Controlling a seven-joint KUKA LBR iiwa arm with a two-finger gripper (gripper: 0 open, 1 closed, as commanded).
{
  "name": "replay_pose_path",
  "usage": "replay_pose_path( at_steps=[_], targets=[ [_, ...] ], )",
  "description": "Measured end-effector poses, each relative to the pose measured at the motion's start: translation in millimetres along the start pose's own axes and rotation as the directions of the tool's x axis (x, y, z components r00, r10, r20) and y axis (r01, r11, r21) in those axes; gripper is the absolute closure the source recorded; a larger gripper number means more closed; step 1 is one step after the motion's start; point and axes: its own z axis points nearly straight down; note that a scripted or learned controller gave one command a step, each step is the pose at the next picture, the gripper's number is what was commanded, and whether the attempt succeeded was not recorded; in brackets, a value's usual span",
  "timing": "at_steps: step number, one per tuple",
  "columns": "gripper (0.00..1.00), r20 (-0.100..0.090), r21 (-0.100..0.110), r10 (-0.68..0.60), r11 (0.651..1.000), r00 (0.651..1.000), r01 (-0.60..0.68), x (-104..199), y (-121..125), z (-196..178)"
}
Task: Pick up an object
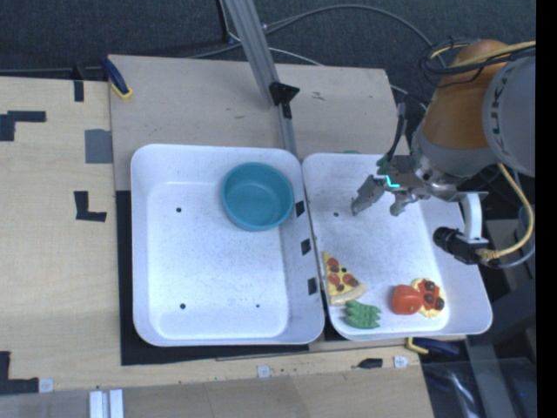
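Note:
My gripper point(383, 202) hangs over the upper part of the right bin point(383, 251), its two fingers spread apart with nothing between them. A pizza slice toy point(340, 280) lies at the bin's lower left, with a green leafy toy point(363, 315) just below it. A red tomato-like toy point(406, 300) and a yellow piece with dark spots point(430, 296) rest at the lower right. All of these lie well below the gripper. A blue bowl point(257, 196) sits in the upper right of the left bin point(200, 277).
A grey pole point(258, 50) slants down to the seam between the bins. The arm's orange band and grey wrist point(470, 120) fill the upper right, with cables looping beside it. Tan bench board surrounds both bins.

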Motion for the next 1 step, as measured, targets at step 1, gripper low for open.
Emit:
replay_pose_path(
  at_steps=[1],
  targets=[
    [0.0,0.0,0.0,0.0,1.0,1.0,0.0,0.0,0.0,0.0]
  ],
)
